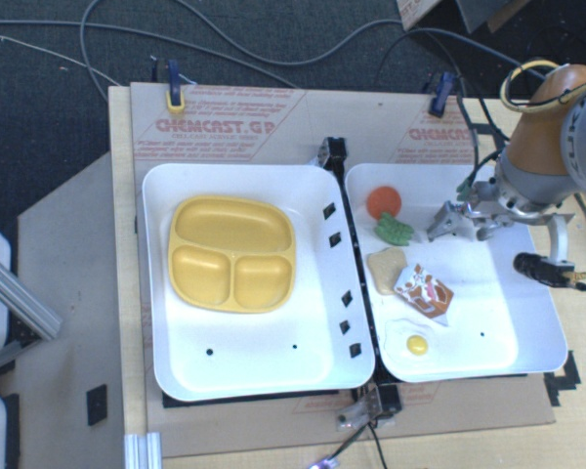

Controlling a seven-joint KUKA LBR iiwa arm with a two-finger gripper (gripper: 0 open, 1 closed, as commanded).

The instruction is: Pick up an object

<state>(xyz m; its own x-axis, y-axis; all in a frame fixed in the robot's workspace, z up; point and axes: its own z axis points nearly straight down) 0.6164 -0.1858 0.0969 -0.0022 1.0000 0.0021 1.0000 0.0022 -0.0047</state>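
Camera view, gripper: I see my gripper (456, 219) low over the right bin (527, 350), near its upper middle, the arm coming in from the right with the orange band above the wrist.
Camera view, jaws: from this slant I cannot tell how far apart they stand, and I see nothing held between them.
Camera view, nearest object: the green piece (394, 230) lies just left of the gripper, level with it, close but apart; its long axis runs slantwise, upper left to lower right.
Camera view, other candidates: the red-orange ball (383, 201) sits up and left, just above the green piece; the tan piece (386, 268) and the red-and-white packet (423, 293) lie below and left, touching each other; the small yellow item (417, 344) is well apart toward the near rim.
Camera view, left bin (176, 350): it carries the yellow divided tray (232, 253).
Camera view, key relation: I judge the coming move a short shift leftward, toward the green piece.
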